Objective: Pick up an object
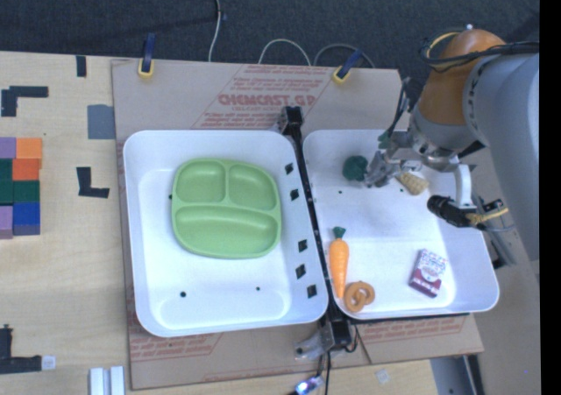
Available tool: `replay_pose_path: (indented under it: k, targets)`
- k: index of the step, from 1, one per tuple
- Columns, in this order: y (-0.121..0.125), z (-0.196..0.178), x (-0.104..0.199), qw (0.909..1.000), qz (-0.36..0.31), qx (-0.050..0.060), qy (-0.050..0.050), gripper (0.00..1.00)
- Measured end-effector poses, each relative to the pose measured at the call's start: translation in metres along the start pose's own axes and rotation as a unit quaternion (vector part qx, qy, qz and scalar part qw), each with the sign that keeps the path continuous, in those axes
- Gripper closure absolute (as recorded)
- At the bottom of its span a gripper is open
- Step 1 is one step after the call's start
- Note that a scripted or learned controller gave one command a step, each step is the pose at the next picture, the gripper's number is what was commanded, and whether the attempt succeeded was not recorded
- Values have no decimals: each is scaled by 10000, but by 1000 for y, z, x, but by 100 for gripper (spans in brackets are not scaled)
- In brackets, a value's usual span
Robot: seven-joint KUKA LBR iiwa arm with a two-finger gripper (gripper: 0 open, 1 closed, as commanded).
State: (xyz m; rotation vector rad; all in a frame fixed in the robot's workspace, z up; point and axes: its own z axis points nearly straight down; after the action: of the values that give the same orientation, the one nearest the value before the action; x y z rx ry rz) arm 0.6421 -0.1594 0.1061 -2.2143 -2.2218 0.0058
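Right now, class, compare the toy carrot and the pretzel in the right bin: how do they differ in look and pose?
The carrot is long and tapered, bright orange with a green top; the pretzel is a small rounded loop, brownish orange. The carrot lies lengthwise along the divider, while the pretzel lies flat just below its tip. Both rest near the front left corner of the right bin, close together.

My one camera sits fixed above the table (70, 332), looking down at a slant and far enough back to take in both white bins: the left bin (145, 236) and the right bin (456, 292). The arm (504, 95) enters from the frame's right side.
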Motion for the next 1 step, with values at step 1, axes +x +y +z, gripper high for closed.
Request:
replay_pose_path:
  k: [1]
  targets:
    - [6, -43, 0, 10000, 9, -33, -5, 100]
